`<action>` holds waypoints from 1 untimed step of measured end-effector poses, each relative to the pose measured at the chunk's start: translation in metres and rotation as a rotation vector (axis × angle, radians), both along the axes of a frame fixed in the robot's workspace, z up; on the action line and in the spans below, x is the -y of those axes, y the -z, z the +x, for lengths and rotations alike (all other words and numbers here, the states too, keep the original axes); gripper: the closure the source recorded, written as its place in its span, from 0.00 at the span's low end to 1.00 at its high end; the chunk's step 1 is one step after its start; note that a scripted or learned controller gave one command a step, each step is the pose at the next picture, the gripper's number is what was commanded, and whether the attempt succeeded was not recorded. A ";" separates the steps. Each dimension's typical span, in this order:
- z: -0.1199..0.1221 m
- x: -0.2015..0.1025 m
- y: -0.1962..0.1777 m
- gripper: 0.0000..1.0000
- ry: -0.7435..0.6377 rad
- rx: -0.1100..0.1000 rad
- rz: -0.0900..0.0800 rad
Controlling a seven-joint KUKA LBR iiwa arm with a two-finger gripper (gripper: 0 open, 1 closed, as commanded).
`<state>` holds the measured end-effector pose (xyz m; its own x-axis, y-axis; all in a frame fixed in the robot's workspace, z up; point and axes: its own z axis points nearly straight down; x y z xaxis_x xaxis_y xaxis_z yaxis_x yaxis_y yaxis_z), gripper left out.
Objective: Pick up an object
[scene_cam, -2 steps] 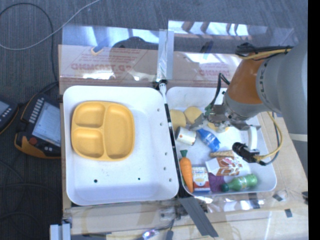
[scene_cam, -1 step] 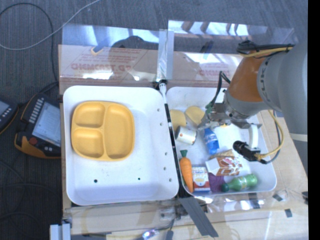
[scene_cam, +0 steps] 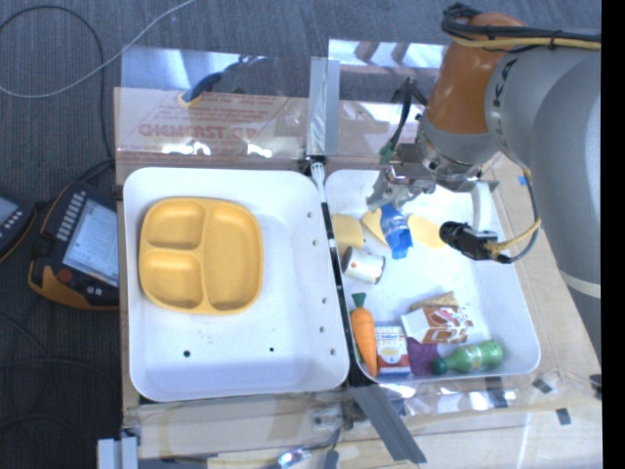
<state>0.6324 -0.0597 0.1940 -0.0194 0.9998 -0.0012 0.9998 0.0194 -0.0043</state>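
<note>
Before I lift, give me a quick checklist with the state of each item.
1. Gripper over the right bin: ok.
2. Blue object right under the gripper: ok.
3. Blue object between the fingers: cannot tell.
4. Yellow pieces touch the blue object, may drag along: not ok.
5. Carrot and cartons lie apart from the gripper: ok.
6. Yellow tray sits in the left bin, away from the arm: ok.
</note>
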 end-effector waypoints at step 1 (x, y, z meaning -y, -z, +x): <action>0.035 0.002 0.013 1.00 0.223 -0.002 -0.002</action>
